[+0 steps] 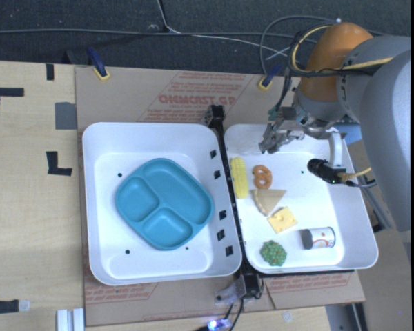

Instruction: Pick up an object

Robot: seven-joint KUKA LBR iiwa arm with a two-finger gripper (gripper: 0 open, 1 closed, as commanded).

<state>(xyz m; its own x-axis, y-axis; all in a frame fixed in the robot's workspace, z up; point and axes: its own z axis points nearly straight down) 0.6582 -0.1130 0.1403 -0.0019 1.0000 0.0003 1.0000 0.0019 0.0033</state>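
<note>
The left bin (96, 185) is carrying a blue divided tray (164, 203), which is lying flat near the bin's middle with its three compartments facing up. Nothing is sitting in those compartments, so the tray is likely serving as a receiving surface rather than as a pick target.

The right bin (362, 250) is sitting just beside the left one, the two walls touching along a dark central seam. The candidate objects are lying in this bin. A yellow corn cob (239, 176) is lying lengthwise against the left wall. Just to its right, a small pretzel (262, 176) is resting flat, with a tan wedge (268, 200) and a yellow cheese piece (282, 220) below it, the two wedges touching or nearly so. A green broccoli floret (274, 253) is sitting near the front wall, and a small white can (319, 238) is lying on its side to the floret's right.

The gripper (271, 139) is hanging over the bin's rear left area, above and slightly behind the pretzel, with nothing visible between its fingers. Whether the pincer is apart or together cannot be told at this resolution. The arm is reaching in from the right, its orange band (337, 47) showing above the wrist.

Judging from this placement, the approach phase is under way and no object is lifted yet. The pretzel is the nearest target; its flat, thin profile is likely making a clean pinch difficult.
</note>
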